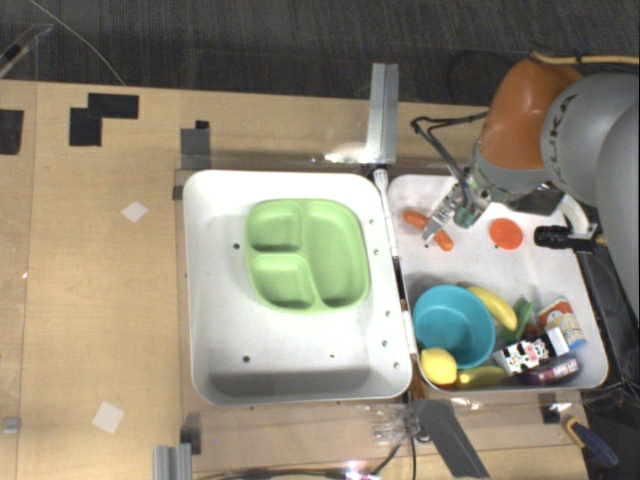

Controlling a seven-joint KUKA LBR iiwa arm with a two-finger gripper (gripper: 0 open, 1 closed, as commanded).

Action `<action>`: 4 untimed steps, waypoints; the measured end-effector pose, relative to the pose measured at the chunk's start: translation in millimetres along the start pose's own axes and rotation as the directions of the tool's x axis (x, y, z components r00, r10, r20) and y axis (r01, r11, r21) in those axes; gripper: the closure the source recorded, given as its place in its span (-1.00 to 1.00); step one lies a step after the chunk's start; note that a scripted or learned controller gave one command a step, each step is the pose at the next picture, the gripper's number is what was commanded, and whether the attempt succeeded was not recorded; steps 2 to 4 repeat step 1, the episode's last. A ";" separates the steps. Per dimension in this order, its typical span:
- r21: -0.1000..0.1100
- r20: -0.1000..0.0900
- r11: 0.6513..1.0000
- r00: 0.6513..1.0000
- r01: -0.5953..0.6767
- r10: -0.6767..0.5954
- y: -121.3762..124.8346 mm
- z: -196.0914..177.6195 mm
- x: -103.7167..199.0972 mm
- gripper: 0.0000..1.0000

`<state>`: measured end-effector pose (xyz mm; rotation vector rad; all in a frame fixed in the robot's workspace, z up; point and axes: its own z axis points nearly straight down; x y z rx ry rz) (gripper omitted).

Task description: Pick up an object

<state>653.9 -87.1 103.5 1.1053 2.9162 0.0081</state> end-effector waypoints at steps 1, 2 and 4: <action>0.001 -0.006 0.978 0.978 -0.209 0.209 9.0 -126.9 59.9 1.00; 0.001 -0.006 0.978 0.978 -0.209 0.209 9.0 -126.9 59.9 1.00; 0.001 -0.006 0.978 0.978 -0.209 0.209 9.0 -126.9 59.9 1.00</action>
